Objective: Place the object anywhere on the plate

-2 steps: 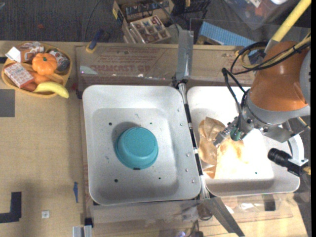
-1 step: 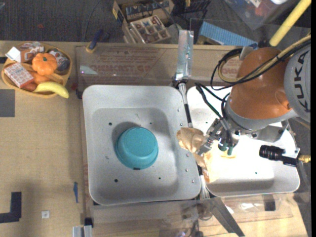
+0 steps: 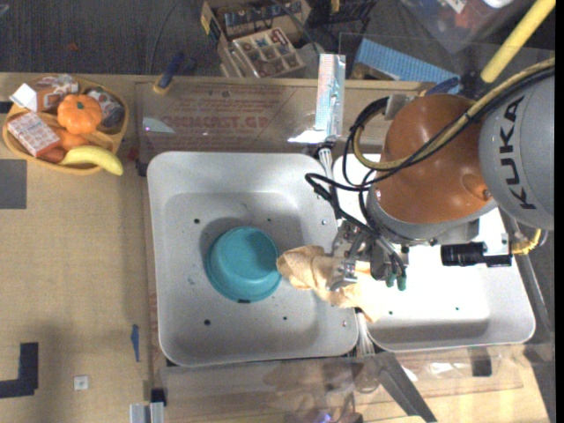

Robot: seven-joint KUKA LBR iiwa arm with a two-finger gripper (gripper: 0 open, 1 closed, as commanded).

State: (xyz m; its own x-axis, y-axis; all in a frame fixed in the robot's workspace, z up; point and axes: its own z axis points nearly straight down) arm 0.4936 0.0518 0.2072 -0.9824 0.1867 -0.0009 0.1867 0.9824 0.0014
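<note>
A teal round plate (image 3: 244,262) lies in the left white bin (image 3: 176,192), a bit left of the bin's middle. A tan, crumpled soft object (image 3: 310,271) hangs just right of the plate, over the bin's right side. My gripper (image 3: 345,271) sits at the object's right end, with the tan material bunched between its fingers. The object's left tip nearly touches the plate's right rim. The arm's orange band (image 3: 432,157) looms above the right bin.
The right white bin (image 3: 493,315) lies under the arm, mostly hidden. A wooden basket (image 3: 18,139) with toy fruit stands at the far left of the bench. Black cables loop near the bins' divide. Boxes and clutter sit beyond the bench's far edge.
</note>
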